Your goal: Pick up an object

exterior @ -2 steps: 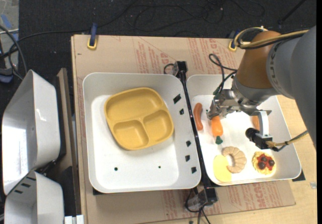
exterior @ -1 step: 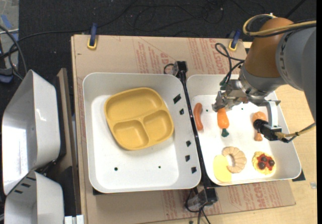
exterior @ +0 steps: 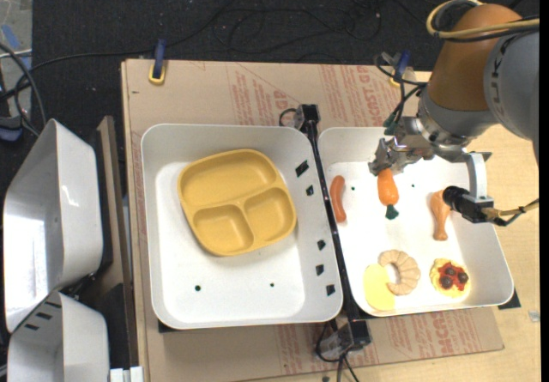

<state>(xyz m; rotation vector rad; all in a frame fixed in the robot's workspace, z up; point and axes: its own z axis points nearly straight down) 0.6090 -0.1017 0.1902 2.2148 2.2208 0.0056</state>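
Orange carrot (exterior: 389, 188) with a small green stem end sits in the right bin (exterior: 493, 239), upper middle area, directly under the end effector (exterior: 391, 157). I see the end effector coming in from the right on the grey arm (exterior: 515, 80) with its orange band (exterior: 467, 58); its tip overlaps the top of the carrot from this angle, but I cannot tell how far the fingers are spread or whether they have hold of anything, since the wrist body hides them. I log the carrot as lying on the bin floor, long axis roughly vertical in the view, stem end toward the bottom. Other items in the right bin: a reddish sausage (exterior: 338, 198) to the left of the carrot, near the dividing edge; a brown drumstick (exterior: 440, 214) to the right of the carrot; a pale croissant-like pastry (exterior: 400, 271) overlapping a yellow disc (exterior: 375, 290) at lower left; a small tart with red berries (exterior: 450, 277) at lower right. All of these are apart from the carrot. The left bin (exterior: 171, 286) holds a yellow three-compartment plate (exterior: 236, 200), tilted slightly in the view. Both bins rest on a cardboard sheet (exterior: 223, 88) on the desk.
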